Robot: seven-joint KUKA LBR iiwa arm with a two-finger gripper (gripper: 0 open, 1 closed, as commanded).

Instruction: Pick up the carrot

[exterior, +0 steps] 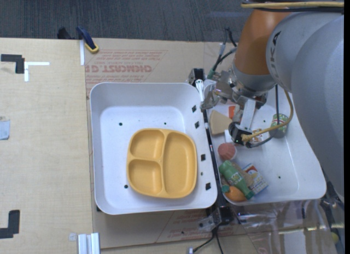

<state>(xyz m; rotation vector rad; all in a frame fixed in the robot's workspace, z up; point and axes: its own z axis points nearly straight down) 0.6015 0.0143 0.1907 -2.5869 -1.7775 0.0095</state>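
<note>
Carrot [236,194] — small, orange, with a rounded end. It lies in the near left corner of the right bin [295,165], close to the wall. Part of it is covered by the green bottle [234,174] that lies slantwise just above it.

Gripper [220,97] — hangs over the far left part of the right bin, well apart from the carrot. Whether it is open or closed cannot be told; nothing is seen held.

Other contents of the right bin: a tan wedge [219,122], a reddish round piece [227,150], and a colourful packet [255,178] beside the bottle.

Left bin [104,138] — holds a yellow three-part plate [162,163], lying flat.
</note>
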